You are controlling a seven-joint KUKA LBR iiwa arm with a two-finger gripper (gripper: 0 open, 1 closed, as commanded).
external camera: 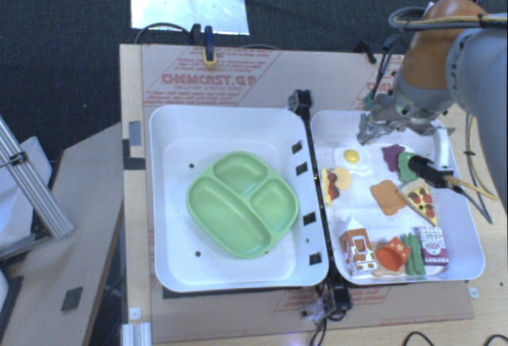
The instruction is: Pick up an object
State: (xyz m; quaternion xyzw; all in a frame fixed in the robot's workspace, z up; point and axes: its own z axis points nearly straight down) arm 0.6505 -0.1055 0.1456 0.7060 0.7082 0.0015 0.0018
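Reaching in from the right, the grey arm (pixel 468 59) with its orange band carries the gripper (pixel 370 132) low over the far part of the right bin (pixel 470 257). Whether the tool is spread or pressed together cannot be told from this angle; nothing is visibly carried beneath it.

The left bin (pixel 171 178) holds one large item, a green divided tray (pixel 242 204), lying flat and well apart from the arm. It is not a practical target from the present pose.

The right bin holds the candidate objects, all small toy foods. Along the near rim sit a milk-carton shape (pixel 357 251), a red piece (pixel 392 255), a green piece (pixel 414 251) and a small printed box (pixel 431 244), packed so that several touch. Mid-bin lie a pizza slice (pixel 420 200), a toast slice (pixel 386 197) and a yellow-and-red piece (pixel 337 182) against the divider. Nearest the gripper is the fried egg (pixel 352 157), just below it, with a purple piece (pixel 393 154) beside that.

For a clean pick, the egg is the likely target, though it is flat and offers little to pinch; the descent should be centred on it and reach the bin floor. The purple piece probably stands higher and looks easier to grip. The crowded near row should be avoided, since closing there risks catching two items or pushing one aside.
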